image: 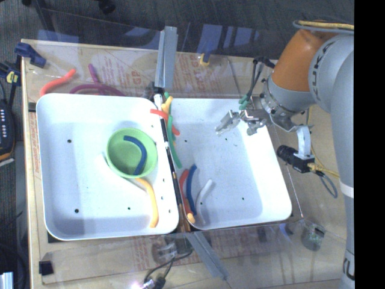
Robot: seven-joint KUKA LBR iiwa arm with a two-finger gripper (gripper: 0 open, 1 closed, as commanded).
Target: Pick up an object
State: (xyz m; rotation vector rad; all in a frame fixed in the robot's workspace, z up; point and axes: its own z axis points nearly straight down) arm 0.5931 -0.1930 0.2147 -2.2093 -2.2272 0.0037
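White right bin (pixel 274 203) beneath tool (pixel 239 123); no legible writing anywhere.

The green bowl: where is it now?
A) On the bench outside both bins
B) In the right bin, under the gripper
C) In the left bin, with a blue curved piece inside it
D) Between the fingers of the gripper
C: the green bowl sits in the left bin, and a blue curved piece lies inside it, while the gripper is over the right bin.
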